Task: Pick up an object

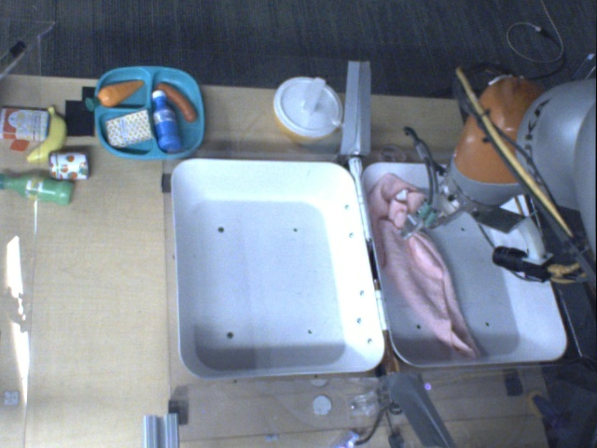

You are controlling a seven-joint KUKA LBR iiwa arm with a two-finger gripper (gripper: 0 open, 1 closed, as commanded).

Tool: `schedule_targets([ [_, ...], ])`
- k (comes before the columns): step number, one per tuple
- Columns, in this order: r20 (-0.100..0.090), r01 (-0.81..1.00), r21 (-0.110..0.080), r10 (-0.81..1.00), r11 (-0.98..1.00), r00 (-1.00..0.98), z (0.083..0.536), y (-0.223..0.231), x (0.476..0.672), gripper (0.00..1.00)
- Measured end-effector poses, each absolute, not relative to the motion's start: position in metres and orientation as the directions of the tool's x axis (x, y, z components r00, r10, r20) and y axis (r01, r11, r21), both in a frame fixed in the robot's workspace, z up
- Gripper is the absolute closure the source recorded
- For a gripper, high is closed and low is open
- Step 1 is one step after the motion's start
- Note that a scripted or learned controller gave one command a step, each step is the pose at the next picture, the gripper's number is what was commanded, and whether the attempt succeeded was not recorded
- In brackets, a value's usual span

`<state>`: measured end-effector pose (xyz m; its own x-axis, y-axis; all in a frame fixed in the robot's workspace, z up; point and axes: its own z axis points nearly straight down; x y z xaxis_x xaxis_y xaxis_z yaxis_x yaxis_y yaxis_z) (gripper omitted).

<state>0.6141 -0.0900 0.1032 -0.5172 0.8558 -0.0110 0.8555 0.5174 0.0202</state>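
A pink cloth (420,269) lies crumpled along the left side of the right bin (522,334), reaching from the bin's far left corner toward its near edge. My gripper (417,220) is low over the upper part of the cloth, its fingertips down among the folds. Pink fabric appears bunched around the fingertips, but the view does not reveal how the fingers stand. The grey arm with its orange band (494,138) comes in from the right above the bin.
The left bin (270,269) sits beside the right one, with a metal divider (354,110) at the back. A yellow lidded cup (308,110), a blue tray of toy food (149,110) and small toys (42,157) rest on the bench. Cables (522,259) cross the right bin.
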Motion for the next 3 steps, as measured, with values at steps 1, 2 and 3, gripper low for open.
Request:
schedule_targets([
  [1,-0.003,0.916,0.005,0.916,0.402,-0.402,0.186,-0.078,0.67,1.0],
  [2,-0.003,0.966,0.004,0.966,0.259,-0.259,0.236,-0.104,0.67,1.0],
  [3,-0.002,0.913,0.004,0.913,0.408,-0.408,0.222,-0.065,0.67,1.0],
])
